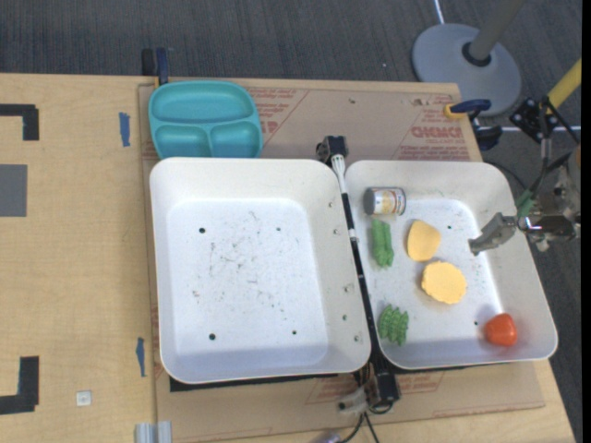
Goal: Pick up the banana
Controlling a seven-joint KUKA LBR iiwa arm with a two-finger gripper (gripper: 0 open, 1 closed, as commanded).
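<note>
Two flat yellow items lie in the right bin point(517, 344): one point(424, 241) near the middle and a rounder one point(444, 282) just below it. Neither has a clear banana shape, and I cannot tell which is the banana. My gripper point(489, 236) hangs over the right side of that bin, pointing left. It is a little to the right of both yellow items and apart from them. The arm's wrist point(552, 218) sits at the bin's right rim. Nothing shows in the gripper.
The right bin also holds a small can point(385, 201) on its side, a green pod point(381, 244), a green bumpy piece point(393, 324) and a red tomato point(500, 330). The left bin point(171, 266) adjoins it. A teal divided tray point(205, 118) sits behind.
</note>
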